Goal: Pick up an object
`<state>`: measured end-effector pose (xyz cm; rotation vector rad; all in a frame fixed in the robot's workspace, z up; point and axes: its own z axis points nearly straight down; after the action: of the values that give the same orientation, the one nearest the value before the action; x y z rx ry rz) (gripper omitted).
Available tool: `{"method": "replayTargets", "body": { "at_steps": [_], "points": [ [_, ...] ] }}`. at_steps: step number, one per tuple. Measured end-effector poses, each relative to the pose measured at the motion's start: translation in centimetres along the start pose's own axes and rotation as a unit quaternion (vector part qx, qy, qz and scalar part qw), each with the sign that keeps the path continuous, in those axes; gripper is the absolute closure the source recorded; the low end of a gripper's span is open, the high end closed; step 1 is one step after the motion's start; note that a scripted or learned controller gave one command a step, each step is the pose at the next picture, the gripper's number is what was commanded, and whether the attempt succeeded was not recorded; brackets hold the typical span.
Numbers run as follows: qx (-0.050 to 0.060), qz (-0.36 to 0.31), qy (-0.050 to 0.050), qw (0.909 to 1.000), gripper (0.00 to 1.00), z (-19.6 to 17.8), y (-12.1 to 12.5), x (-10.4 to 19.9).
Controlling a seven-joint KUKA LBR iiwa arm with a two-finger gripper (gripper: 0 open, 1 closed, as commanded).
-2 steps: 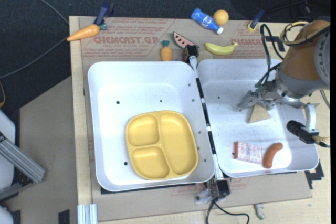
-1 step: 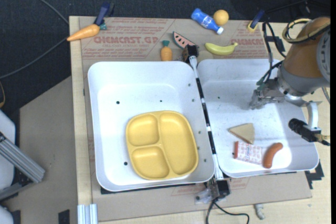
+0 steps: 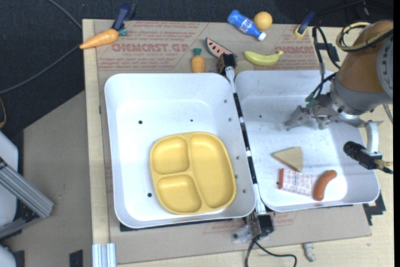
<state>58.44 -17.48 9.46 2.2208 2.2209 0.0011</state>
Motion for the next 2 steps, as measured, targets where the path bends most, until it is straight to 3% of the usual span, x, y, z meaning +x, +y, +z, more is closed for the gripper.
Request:
{"method": "replayTargets", "body": {
  "at_steps": [1,2],
  "points": [
    [0.001,0.0,0.0,1.0,0.0,1.1,-8.4,3.6],
    [-0.001,0.001,0.0,1.0,1.0,0.0,-8.3,3.6]
  ]
}}
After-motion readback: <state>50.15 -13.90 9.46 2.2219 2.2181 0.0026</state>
